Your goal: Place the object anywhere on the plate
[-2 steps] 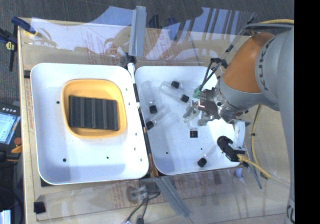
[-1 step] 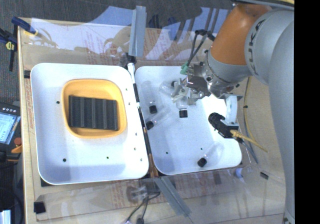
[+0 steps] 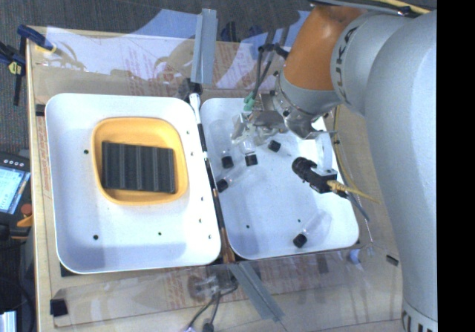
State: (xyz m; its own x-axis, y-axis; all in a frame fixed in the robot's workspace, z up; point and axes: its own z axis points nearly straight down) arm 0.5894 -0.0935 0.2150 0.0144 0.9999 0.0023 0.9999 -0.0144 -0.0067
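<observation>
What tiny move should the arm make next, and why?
Probably lower the gripper toward the small black block nearest it: the block lies in the right bin, while the yellow plate sits in the left bin.

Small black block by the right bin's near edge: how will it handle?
Probably light: the black block is tiny against the right bin. It looks boxy, so likely slides rather than rolls. On that smooth white floor, it may skid if nudged.

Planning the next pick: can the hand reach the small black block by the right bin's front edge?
Probably yes: the black block lies uncovered in the right bin, and the hand is over that bin's far end.
</observation>
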